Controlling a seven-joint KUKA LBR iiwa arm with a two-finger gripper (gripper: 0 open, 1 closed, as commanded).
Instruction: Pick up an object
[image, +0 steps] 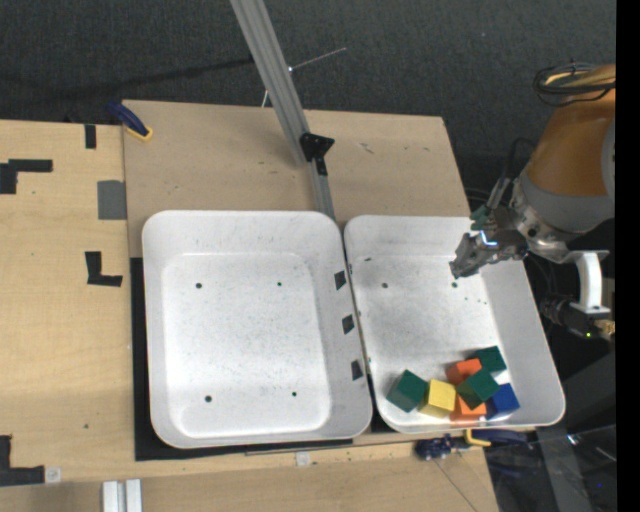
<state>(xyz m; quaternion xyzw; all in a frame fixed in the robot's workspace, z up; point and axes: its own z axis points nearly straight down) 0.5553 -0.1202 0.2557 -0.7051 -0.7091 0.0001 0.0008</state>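
Hand (466, 262) over speckled white bin (420, 300), square coloured blocks (455, 388)

No readable text, labels, brands or numbers anywhere. The black tape marks (97, 268) on the tan wooden bench (200, 160), left of the left shallow white plastic bin (160, 240), form plain shapes, not letters. The coloured blocks (455, 388) in the right shallow white plastic bin (520, 300) carry no print.

The gripper (466, 262) hangs over the upper right part of the right bin (420, 240). Well below it, in that bin's lower right corner, sits a cluster of blocks (455, 388): green, yellow, orange and blue. The left bin (240, 225) lies far to its left.
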